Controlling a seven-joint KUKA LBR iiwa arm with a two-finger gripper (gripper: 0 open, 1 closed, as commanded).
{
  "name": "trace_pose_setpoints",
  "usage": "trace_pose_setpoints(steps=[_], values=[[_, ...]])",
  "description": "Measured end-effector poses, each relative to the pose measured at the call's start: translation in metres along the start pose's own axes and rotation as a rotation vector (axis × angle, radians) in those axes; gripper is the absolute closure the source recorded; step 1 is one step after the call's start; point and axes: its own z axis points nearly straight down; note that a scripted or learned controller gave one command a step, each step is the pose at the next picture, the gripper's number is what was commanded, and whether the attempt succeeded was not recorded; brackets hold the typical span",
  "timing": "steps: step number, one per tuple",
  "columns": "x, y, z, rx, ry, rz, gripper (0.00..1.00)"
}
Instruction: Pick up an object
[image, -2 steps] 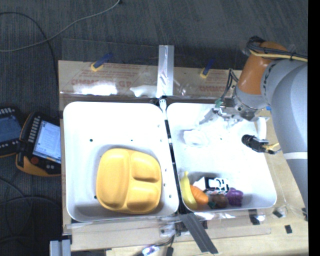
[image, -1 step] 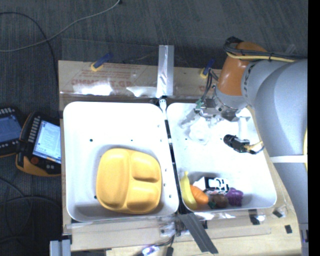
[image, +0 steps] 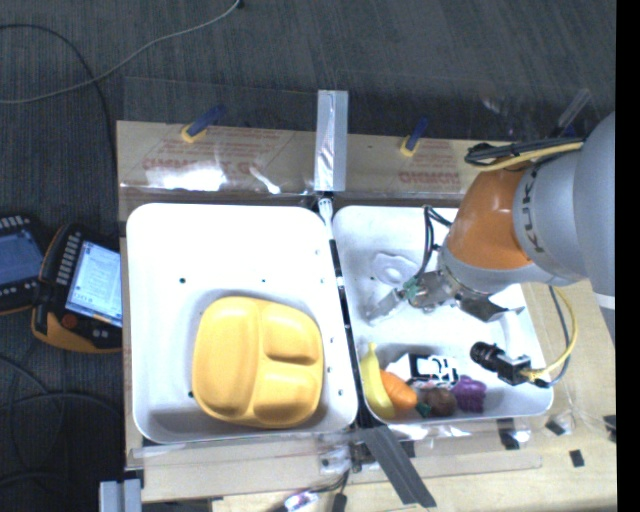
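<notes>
Looking down on the bench, the grey two-finger gripper (image: 385, 303) reaches left into the right white bin (image: 352, 250), and I cannot tell how it is set. Well below it, along that bin's near edge, a yellow plastic banana (image: 374, 383) curves with its long axis running away from me, touching an orange carrot-shaped toy (image: 400, 392). The arm's grey casing reads "KU". A yellow moulded tray (image: 259, 360) fills the left white bin (image: 160, 250).

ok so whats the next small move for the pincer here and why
Probably shift toward the near edge of the right bin and descend. The pincer hangs over bare white floor with nothing between its tips, while the banana, orange piece and purple piece cluster along that near edge, so a descent here would likely grasp nothing.
</notes>
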Motion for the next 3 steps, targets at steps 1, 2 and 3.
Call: trace_pose_setpoints(steps=[1, 2, 3], values=[[-0.008, 0.050, 0.001, -0.002, -0.001, 0.067, 0.00], [-0.015, 0.112, 0.003, -0.002, -0.002, 0.081, 0.00], [-0.016, 0.113, -0.006, -0.003, -0.005, 0.083, 1.00]])
